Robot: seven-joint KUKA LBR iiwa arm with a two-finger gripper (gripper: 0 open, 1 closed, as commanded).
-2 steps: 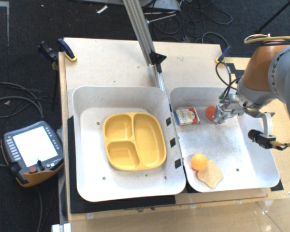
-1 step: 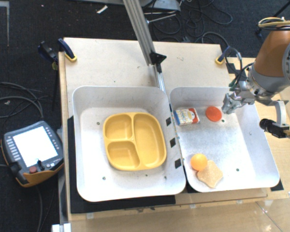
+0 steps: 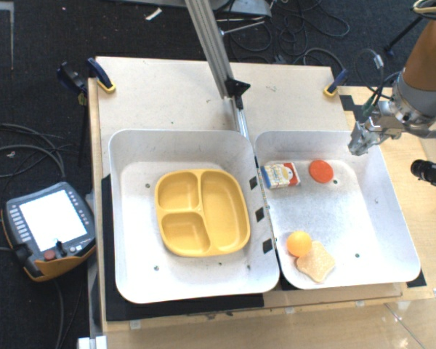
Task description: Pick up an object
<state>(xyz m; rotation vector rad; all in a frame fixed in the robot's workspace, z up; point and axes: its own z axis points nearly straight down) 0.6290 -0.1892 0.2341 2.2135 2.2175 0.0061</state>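
- Nearest the camera, in the right bin (image 3: 392, 217), a pale, rough-surfaced bread-like piece (image 3: 317, 262) lies close to the near rim, with a small orange ball (image 3: 299, 243) touching it on its far-left side.
- Farther back in the same bin, a small carton with a blue-and-white label (image 3: 280, 175) lies on its side near the bin's left wall; just to its right sits a flat red-orange round piece (image 3: 320, 171), close to the carton but apart from it.
- The left bin (image 3: 127, 195) holds a yellow plate with three compartments (image 3: 202, 211), resting roughly in the middle of the floor.
- The gripper (image 3: 359, 145) hangs at the far right corner of the right bin, over its rim, well apart from the red-orange piece and the other things. Nothing can be seen between its tips; how far they are spread I cannot tell at this size.
- The arm (image 3: 421, 78) reaches in from the right, its orange band above the grey wrist.
- On the floor to the left of the bench lies a handheld control pendant with a pale screen (image 3: 49, 227).
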